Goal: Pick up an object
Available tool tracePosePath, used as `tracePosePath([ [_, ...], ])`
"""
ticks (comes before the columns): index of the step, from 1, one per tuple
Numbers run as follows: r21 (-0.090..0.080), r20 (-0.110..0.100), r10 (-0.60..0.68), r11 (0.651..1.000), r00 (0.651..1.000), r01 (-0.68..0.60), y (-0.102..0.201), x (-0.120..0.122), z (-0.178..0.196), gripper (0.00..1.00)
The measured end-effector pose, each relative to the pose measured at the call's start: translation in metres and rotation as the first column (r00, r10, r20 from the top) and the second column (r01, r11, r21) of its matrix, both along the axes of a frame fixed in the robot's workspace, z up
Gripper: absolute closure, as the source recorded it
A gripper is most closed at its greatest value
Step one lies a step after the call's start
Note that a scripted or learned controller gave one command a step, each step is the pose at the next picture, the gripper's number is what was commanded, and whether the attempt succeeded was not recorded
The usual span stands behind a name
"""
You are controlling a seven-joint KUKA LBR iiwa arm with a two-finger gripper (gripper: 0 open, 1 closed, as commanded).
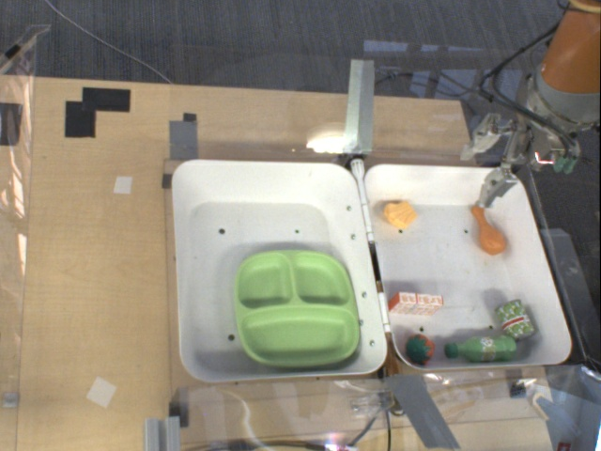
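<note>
Fingers (495,188) over drumstick (489,232); can (515,318), bottle (483,348) nr.

Tray (297,308) in left bin (202,252), perhaps centred.

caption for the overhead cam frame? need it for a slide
KUKA gripper poised just above an orange drumstick-shaped toy in the right bin; green divided tray sits in the left bin.

We saw a pale wooden bench top (94,280) set against a dark grey carpeted floor (235,17). Black square markers (94,109) sat near its far left corner, a grey metal bracket (360,101) stood upright, and glare pooled beside it.
</note>
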State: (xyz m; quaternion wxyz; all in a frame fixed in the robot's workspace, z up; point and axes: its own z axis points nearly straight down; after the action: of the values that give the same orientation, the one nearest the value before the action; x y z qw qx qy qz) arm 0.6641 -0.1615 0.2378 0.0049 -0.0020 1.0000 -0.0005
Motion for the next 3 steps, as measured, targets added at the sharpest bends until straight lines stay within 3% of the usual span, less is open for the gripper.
tracePosePath([
  [1, 0.002, -0.004, -0.267, 0.964, 0.964, 0.267, -0.044, -0.049, -0.080, 0.00],
  [2, 0.000, 0.004, -0.165, 0.986, 0.986, 0.165, -0.043, -0.034, -0.149, 0.00],
  [3, 0.000, 0.015, -0.159, 0.987, 0.987, 0.159, -0.041, -0.030, -0.134, 1.00],
])
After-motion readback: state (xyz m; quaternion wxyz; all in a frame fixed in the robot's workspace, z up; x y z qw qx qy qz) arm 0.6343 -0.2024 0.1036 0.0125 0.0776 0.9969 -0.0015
